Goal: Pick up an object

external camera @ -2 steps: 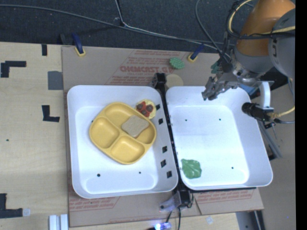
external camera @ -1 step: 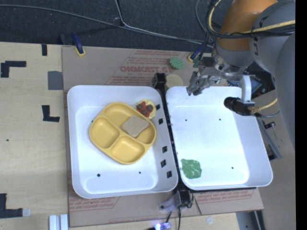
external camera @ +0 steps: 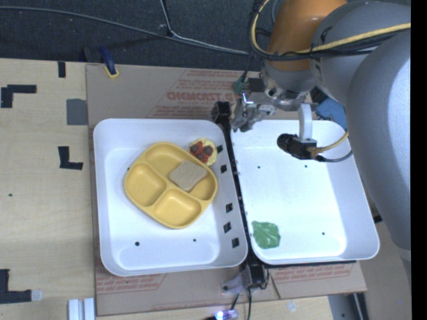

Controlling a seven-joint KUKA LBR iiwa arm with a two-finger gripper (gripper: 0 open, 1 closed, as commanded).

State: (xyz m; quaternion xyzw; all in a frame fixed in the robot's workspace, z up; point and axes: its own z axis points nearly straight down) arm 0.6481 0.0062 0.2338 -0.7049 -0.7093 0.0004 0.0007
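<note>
We see the gripper (external camera: 250,115) at the far edge of the bins, just above the divider between the left bin (external camera: 107,179) and the right bin (external camera: 347,199), and we cannot tell how it is set, because the wrist and its cables cover it from this slanted view. Nothing is visibly held. The things we could pick are well apart from it: a green soft object (external camera: 265,234) lies in the near left corner of the right bin, and in the left bin a yellow divided plate (external camera: 171,185) carries a brown flat piece (external camera: 187,175), with a small red and yellow toy (external camera: 203,150) touching the plate's far rim. We judge several risks from here. If the arm descends where it is now, it meets the divider or bare bin floor and closes on nothing. The green object sits close to the wall, so one side may hit the rim. The brown piece is thin and may slip, or the plate may shift under it.
</note>
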